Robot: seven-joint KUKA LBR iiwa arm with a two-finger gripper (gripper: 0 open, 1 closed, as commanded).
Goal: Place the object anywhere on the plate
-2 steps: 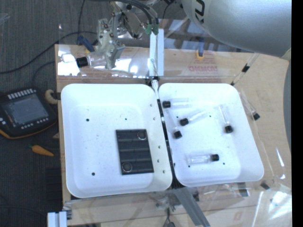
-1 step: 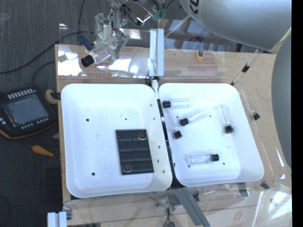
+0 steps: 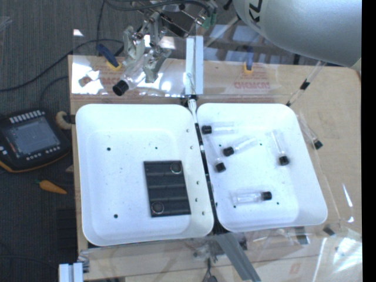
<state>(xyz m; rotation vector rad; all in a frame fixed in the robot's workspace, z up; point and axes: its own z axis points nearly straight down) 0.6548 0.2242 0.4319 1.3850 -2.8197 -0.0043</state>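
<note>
The vial [image 3: 124, 83], clear with a black cap, sits clamped between the fingers of my end effector [image 3: 143, 67], above the bench [image 3: 335, 93] beyond the left bin [image 3: 88, 134]. Its long axis slants, cap lowest and pointing left. The black ridged plate [image 3: 167, 188] lies in that bin, toward the camera and slightly right of me.

Arm casing [image 3: 294, 10], top right: big dark letters "KU", remainder cut by frame edge. Bench [image 3: 258, 86] behind right bin [image 3: 247, 106]: faint red print, unreadable. Pendant [image 3: 29, 141] screen far left: too blurred to read.
</note>
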